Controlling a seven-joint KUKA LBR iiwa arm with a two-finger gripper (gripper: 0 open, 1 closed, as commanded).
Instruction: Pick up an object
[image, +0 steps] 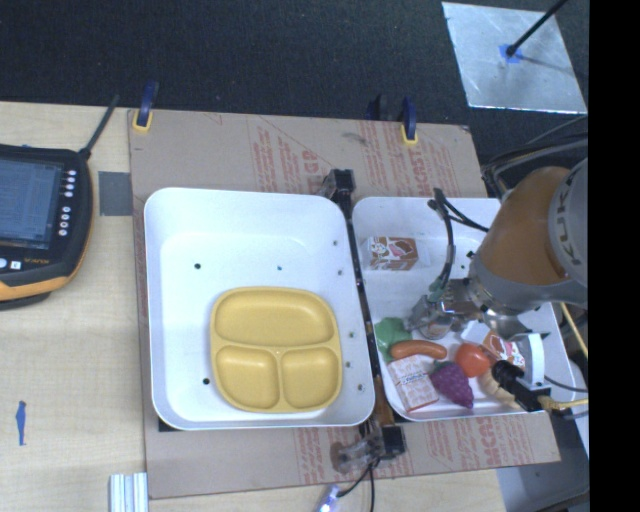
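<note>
Fingers: you cannot tell their state, gripper (436, 318) low in right bin (400, 215) | bench (60, 380): cardboard (300, 150), pendant (35, 215) | floor (250, 50) dark

Smooth glossy white plastic bins (170, 330), matt yellow plastic three-compartment tray (275, 348), brown printed cardboard sheet (290, 150), pale wooden bench (60, 400), dull metal gripper (436, 318)

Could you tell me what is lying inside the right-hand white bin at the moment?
The right bin holds a small brown carton, a green item, a sausage, a tomato, purple grapes and a pink packet. The gripper and arm cover its right part.
</note>
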